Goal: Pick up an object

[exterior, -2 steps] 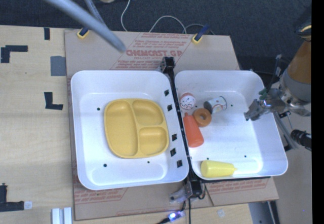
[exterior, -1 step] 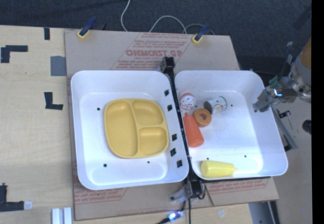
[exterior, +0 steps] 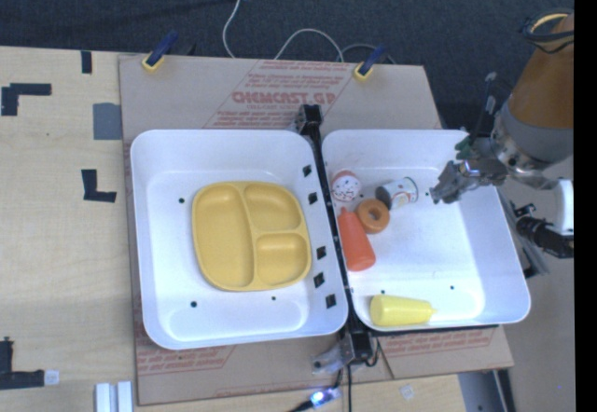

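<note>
The right bin (exterior: 485, 242) holds an orange carrot-shaped piece (exterior: 355, 239) against its left wall, a brown donut (exterior: 374, 215), a small white round item with red marks (exterior: 345, 185), a small clear-and-dark piece (exterior: 399, 193) and a yellow lemon-shaped object (exterior: 401, 310) at the front. My gripper (exterior: 450, 186) hangs over the bin's upper right part, to the right of the small pieces, touching none of them. Nothing shows between its fingers.
The left bin (exterior: 154, 214) carries a yellow divided plate (exterior: 250, 235). A black divider with clips runs between the bins. Cardboard lies under both bins, with yellow clamps at its back corners and a white cable looping behind.
</note>
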